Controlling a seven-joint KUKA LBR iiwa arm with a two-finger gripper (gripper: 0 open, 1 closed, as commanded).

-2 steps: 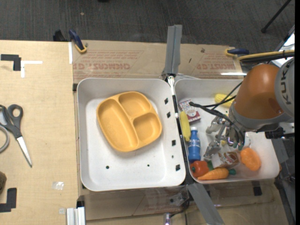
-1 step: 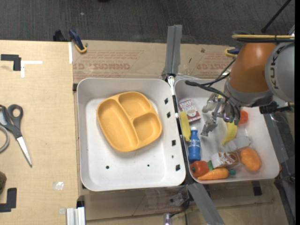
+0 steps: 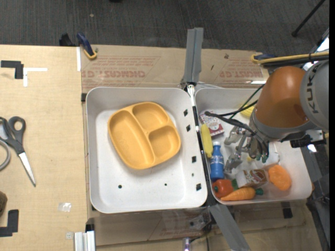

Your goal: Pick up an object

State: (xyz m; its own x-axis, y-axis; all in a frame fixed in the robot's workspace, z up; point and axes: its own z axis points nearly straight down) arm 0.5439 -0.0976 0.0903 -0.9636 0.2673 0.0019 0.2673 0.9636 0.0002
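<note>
The right bin (image 3: 301, 192) holds a jumble of small things. A yellow corn cob (image 3: 206, 140) lies by its left wall, with a blue bottle (image 3: 216, 164) just below it. A red pepper (image 3: 221, 187) and an orange carrot (image 3: 241, 194) lie along the front. An orange fruit (image 3: 280, 178) sits at the right, beside a printed packet (image 3: 256, 177). My gripper (image 3: 235, 151) hangs over the middle of this bin, just right of the blue bottle. It is open, and nothing shows between its fingers.
The left bin (image 3: 99, 182) carries a yellow divided plate (image 3: 144, 135). A small white packet (image 3: 211, 122) and a yellow item (image 3: 246, 110) lie at the back of the right bin. Scissors (image 3: 19, 145) lie on the bench far left. The arm's orange band (image 3: 280, 103) covers the bin's back right.
</note>
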